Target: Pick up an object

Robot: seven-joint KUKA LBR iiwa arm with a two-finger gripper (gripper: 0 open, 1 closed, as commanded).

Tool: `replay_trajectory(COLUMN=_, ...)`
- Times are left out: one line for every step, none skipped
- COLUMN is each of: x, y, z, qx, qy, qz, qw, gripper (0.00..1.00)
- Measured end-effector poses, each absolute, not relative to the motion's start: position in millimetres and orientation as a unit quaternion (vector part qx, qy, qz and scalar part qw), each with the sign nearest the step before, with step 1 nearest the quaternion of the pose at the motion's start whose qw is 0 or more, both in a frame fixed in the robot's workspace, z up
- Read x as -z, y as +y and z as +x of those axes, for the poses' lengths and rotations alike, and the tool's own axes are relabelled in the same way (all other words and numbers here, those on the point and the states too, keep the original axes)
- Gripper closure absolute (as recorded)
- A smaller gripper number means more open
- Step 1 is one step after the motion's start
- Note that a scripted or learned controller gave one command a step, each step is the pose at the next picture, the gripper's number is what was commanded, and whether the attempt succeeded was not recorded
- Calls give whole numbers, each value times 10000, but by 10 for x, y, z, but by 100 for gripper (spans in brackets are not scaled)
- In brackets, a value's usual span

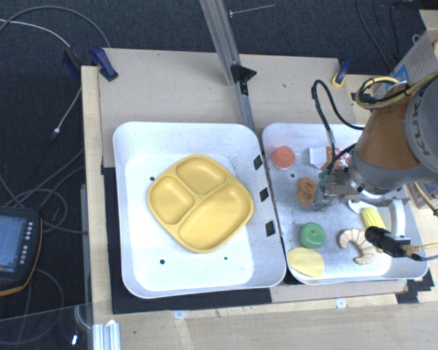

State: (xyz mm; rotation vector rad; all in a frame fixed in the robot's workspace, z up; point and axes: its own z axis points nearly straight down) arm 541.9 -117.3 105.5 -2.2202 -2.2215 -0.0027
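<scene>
Gripper (327,192) is low in the right bin (299,133), near its middle, arm coming in from the right. Can't tell the jaw state from this angle, and nothing is visibly held.

Closest candidate is the small brown pretzel-like piece (306,190), just left of the tool, near or touching it; the contact isn't resolvable. My read: that's the target, grasp not yet made.

Around it, going outward:
- red-orange round piece (282,156) up and left, near the pretzel
- small white block (318,155) just above the gripper
- green ring-shaped piece (312,234) below
- pale yellow flat disc (306,262) at the bin's front edge
- tan shrimp-shaped toy (358,245) and yellow corn-like piece (371,216), lower right, partly under the wrist

Risks as I see them:
- Pretzel is small and flat, so the tool could close over it or push it sideways toward the red piece instead of pinching it.
- If the tool is offset right of the pretzel, it grabs air.
- The cable (323,115) looping off the arm hangs over the bin and could drag the white block on the lift.

Left bin (139,265) has the yellow divided plate (200,203), well apart from all this.
</scene>
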Motion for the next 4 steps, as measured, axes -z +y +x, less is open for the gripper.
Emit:
replay_trajectory(x=-1600, y=-1242, z=5515, qx=19, qy=-7074, qz=-7068, qw=-31, gripper=100)
replay_trajectory(x=-2125, y=-1254, z=5432, qx=20, qy=-7075, qz=-7067, qw=-29, gripper=100)
replay_trajectory(x=-2772, y=-1224, z=5441, qx=28, qy=-7079, qz=-7063, qw=-42, gripper=100)
replay_trajectory(x=-2811, y=-676, z=5523, qx=20, qy=-7099, qz=-7043, qw=-8, gripper=100)
